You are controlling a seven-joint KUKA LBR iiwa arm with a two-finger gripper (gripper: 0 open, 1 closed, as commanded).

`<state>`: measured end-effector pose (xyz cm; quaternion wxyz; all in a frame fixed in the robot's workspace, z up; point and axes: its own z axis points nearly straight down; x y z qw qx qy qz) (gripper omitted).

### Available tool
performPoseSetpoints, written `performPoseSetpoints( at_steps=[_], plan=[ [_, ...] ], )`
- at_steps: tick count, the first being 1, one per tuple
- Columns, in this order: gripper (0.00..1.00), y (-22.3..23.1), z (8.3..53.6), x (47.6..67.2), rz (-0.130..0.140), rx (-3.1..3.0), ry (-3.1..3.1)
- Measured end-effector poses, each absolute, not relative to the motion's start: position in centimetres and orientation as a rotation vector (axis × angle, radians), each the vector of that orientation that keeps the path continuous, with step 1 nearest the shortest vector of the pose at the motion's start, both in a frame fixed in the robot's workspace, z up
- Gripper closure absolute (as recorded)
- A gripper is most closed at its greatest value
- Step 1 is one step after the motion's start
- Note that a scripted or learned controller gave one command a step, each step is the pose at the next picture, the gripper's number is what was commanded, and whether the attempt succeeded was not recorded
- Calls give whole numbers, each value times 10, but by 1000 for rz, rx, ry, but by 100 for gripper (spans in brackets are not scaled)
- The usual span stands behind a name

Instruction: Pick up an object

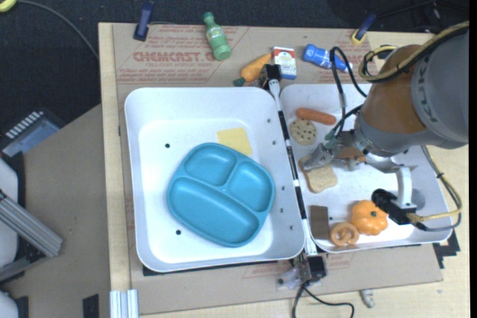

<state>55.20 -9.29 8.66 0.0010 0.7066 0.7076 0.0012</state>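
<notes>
Two white bins sit side by side. The gripper (319, 158) hovers over the toast slice (322, 178) near the right bin's (425, 234) left edge. Whether its jaws are open cannot be told.

blue tray (220, 194) smooth glossy plastic; white bins (149, 130) matt plastic; bench (179, 52) raw printed cardboard.

Left bin (141, 123) holds tray (220, 194); right bin (432, 231) holds cookie (302, 132), bread (321, 178), pumpkin (370, 217); my tool (319, 158) beside bread.
</notes>
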Motion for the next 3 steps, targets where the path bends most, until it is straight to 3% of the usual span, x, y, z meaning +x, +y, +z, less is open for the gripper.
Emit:
performPoseSetpoints(
  at_steps=[1, 2, 3],
  plan=[
    [0, -99, 87, 538, 7, 2219, 2218],
    [0, -94, 87, 623, 6, 2217, 2219],
    [0, -94, 87, 584, 6, 2219, 2218]
  ],
)
